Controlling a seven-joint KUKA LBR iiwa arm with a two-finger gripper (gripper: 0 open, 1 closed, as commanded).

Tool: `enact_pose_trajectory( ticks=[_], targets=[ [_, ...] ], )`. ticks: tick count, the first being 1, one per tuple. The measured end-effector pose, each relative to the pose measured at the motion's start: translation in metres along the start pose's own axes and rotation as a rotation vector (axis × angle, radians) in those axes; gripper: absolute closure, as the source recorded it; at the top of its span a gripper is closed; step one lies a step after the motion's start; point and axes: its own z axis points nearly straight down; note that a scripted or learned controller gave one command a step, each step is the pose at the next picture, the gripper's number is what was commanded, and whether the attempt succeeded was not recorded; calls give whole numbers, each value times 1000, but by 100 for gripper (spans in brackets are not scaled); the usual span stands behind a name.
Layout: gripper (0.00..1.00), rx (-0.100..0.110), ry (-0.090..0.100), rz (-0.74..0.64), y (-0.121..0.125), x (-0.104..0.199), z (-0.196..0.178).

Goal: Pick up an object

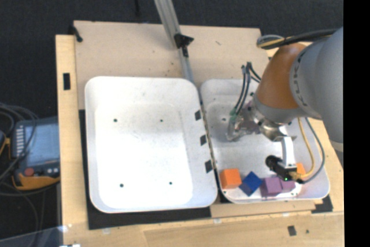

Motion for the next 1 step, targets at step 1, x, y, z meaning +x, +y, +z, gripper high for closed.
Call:
enact_pose_trajectory(
  ticks=[1],
  targets=[
    [100,-2,-1,-15,3,7,-61]
  ],
)
